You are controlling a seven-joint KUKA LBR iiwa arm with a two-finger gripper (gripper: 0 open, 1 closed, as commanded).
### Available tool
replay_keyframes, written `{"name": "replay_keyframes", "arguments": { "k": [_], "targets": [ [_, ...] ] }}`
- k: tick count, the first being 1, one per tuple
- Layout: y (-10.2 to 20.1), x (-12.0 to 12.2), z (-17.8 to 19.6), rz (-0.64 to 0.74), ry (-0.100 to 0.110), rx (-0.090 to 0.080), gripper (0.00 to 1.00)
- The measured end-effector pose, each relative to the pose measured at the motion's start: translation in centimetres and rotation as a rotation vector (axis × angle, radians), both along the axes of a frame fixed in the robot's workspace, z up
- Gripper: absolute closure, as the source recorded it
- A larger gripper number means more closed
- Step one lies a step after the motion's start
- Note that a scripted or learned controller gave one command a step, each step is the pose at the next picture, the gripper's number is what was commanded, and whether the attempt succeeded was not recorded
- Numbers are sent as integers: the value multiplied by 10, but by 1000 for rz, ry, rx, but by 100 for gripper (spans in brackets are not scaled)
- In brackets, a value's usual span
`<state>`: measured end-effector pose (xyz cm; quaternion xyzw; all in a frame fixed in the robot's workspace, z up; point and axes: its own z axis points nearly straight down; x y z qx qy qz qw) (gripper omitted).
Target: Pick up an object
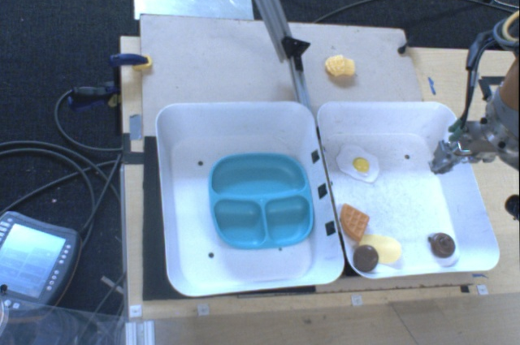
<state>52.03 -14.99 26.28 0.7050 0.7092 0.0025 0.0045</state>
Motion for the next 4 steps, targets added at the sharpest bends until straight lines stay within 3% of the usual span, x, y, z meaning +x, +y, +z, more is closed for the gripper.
{"name": "replay_keyframes", "arguments": {
  "k": [1,3,4],
  "targets": [
    [58,9,4,5,5,4,100],
    [166,14,-28,5,10,5,100],
    [217,21,-19,6,8,6,100]
  ]
}}
